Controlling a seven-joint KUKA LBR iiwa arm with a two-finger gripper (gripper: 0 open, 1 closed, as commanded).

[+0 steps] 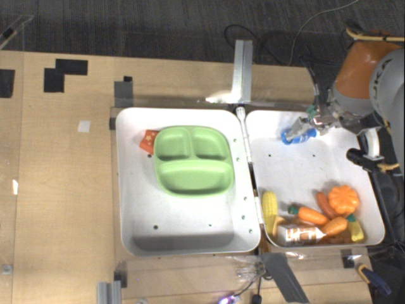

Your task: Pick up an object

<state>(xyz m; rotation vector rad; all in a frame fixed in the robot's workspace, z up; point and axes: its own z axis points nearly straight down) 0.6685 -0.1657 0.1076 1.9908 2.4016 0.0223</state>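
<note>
My gripper (314, 121) hangs over the back of the right bin (304, 170), below the arm's orange band. A small blue object (294, 133) lies right at its tip on the bin floor; I cannot tell whether they touch. At the bin's front right sits a heap of toy food: a corn cob (269, 206), a carrot (311, 215), a second carrot (335, 225), an orange pumpkin (343, 199) and a bottle (304, 234).
The left bin (158, 230) holds a green divided plate (192, 159) with a small red-orange piece (149, 142) at its left edge. A metal post (243, 68) stands behind the wall shared by the two bins. Cables run across the floor behind the bench.
</note>
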